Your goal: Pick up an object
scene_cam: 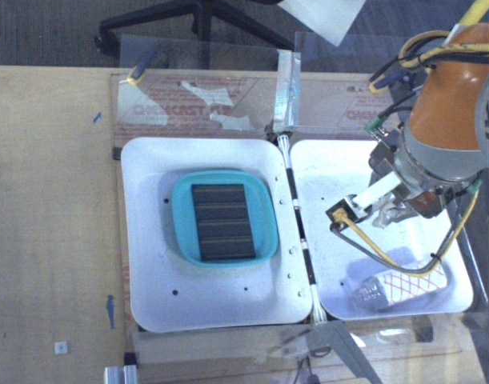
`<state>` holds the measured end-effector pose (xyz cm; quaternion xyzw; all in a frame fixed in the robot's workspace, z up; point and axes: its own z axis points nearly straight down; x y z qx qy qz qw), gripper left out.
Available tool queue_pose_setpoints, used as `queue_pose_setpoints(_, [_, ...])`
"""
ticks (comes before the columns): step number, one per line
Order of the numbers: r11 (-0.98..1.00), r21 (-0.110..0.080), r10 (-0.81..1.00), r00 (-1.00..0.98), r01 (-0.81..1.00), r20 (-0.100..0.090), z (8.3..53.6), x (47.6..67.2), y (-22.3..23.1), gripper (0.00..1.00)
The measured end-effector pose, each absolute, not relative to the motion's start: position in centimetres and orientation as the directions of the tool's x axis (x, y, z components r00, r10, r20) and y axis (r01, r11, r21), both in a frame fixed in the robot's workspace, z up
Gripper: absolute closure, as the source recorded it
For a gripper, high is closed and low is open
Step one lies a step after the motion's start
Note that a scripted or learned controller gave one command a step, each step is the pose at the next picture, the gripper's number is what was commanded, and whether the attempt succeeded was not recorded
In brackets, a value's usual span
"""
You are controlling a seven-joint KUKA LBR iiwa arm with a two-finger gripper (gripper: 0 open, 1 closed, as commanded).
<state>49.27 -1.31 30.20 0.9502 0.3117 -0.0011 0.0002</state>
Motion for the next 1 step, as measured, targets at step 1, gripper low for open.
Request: queue_pose_setpoints(1, [-0.804,-0.001,0.595,0.804,0.595,-0.005,31.10,49.30,-1.26,1.00])
